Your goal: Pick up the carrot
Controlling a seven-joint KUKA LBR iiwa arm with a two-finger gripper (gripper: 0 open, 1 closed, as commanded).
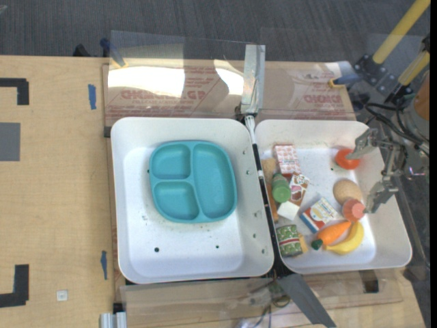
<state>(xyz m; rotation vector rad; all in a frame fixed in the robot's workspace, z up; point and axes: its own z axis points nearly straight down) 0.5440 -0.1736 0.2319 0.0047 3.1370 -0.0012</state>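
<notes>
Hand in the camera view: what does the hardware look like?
The hand is bare grey metal: two thin, skeletal fingers of open linkage. Dark cables loop behind it. Above, yellow bars meet a black clamp.

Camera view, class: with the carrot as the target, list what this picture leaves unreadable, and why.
- Gripper: thin grey fingers merge with cables; their spread is unreadable.
- Carrot: its lower edge meets the banana; contact or overlap unclear.
- Small cartons: label print too small to read.
- Arm: cut off by the right edge.
</notes>
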